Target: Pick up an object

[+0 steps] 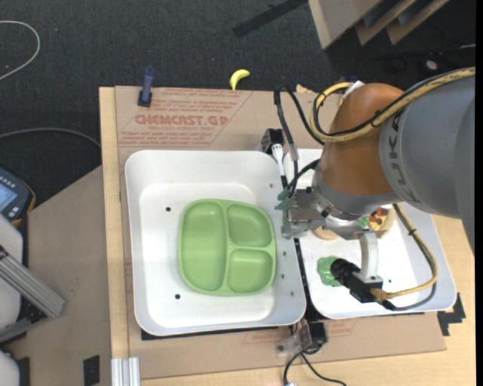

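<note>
Looming over the right bin (pixel 423 249), the arm (pixel 392 143) is hiding its jaws, grip unclear; a green tray (pixel 225 246) is lying in the left bin (pixel 151 226).

Dark carpet (pixel 113 38) is covering the floor across the top and left of the frame. A thin pale cable (pixel 23 34) is looping over it in the upper left. A brown cardboard sheet (pixel 189 117) is lying over the bench, red print showing. Pale wooden boards (pixel 377 19) are leaning in the upper right corner.
</note>
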Controlling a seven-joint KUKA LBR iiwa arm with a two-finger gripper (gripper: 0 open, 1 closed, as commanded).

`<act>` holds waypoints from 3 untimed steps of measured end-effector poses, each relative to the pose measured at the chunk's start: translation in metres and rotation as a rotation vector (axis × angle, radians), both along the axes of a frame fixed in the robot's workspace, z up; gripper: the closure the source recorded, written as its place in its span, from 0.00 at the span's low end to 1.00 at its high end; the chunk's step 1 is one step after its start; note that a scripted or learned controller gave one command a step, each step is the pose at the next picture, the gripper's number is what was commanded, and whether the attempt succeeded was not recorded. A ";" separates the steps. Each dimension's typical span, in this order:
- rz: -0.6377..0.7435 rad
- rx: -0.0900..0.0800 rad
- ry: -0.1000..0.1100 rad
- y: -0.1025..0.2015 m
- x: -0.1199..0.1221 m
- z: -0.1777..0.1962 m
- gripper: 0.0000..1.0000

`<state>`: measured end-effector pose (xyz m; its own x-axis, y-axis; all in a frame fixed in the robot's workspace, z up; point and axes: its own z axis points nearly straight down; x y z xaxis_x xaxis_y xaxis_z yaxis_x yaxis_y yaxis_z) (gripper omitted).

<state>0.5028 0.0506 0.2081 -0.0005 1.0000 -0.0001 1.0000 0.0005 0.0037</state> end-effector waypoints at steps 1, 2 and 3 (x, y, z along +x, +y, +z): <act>0.011 0.005 0.002 0.118 0.021 -0.017 1.00; -0.008 -0.003 -0.004 0.028 0.044 0.033 1.00; 0.010 0.004 0.001 0.119 0.004 0.059 1.00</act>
<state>0.5069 0.1694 0.2667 -0.0104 0.9999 0.0039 0.9999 0.0104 0.0027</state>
